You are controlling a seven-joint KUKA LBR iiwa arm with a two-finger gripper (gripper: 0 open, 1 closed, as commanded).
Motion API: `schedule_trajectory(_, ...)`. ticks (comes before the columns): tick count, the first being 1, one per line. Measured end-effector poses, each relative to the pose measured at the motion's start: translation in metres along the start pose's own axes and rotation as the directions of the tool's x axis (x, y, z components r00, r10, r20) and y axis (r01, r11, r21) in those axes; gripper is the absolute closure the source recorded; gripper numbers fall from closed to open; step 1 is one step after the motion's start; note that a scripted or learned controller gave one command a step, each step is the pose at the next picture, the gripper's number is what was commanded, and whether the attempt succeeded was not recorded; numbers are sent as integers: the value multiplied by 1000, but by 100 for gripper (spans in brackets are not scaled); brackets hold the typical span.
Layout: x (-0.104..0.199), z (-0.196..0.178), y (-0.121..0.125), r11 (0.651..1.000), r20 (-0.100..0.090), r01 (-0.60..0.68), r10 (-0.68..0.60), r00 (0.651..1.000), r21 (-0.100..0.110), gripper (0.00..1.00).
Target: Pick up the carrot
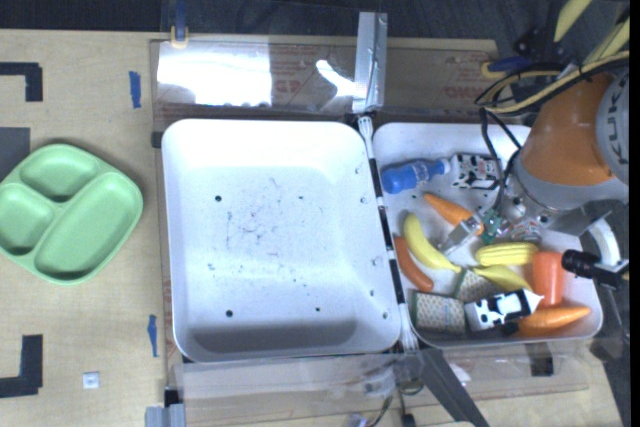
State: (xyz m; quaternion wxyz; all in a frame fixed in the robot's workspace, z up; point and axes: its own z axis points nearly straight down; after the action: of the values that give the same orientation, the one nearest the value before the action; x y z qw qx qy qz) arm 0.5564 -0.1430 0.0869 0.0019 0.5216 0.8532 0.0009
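Front rim: the near edge of the left bin (280,347) lay closest to the camera, its white floor bare apart from faint marks.
Right bin (585,340): it sat just beside the left one and held all the loose items.
Carrot (446,209): it lay in the upper middle of the right bin, below the blue-capped bottle (412,175); its long axis ran on a slant, one end toward upper left, the other toward lower right under the gripper.
Gripper (470,233): it hung low over the right bin at the carrot's lower-right end, reaching in from the right; whether its fingers were spread or pressed together could not be told, and nothing was clearly seen between them.
Arm (570,140): grey with an orange band, above the bin's right side.
Count, orange things: three more, namely a slim piece (408,265) along the left wall, a blocky piece (548,277) at right, and a long piece (552,319) by the front wall.
Count, bananas: two, one (428,249) curved at centre-left, one (506,255) beside the gripper.
Count, other: one black-and-white toy (497,310); one mesh-patterned block (438,313).
Green tray (66,212): one, three compartments, on the bench well apart at far left.
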Motion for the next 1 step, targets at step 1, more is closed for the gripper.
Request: schedule_trajectory(1,-1,-12,2,1000,4,-2,2,1000,-7,100)
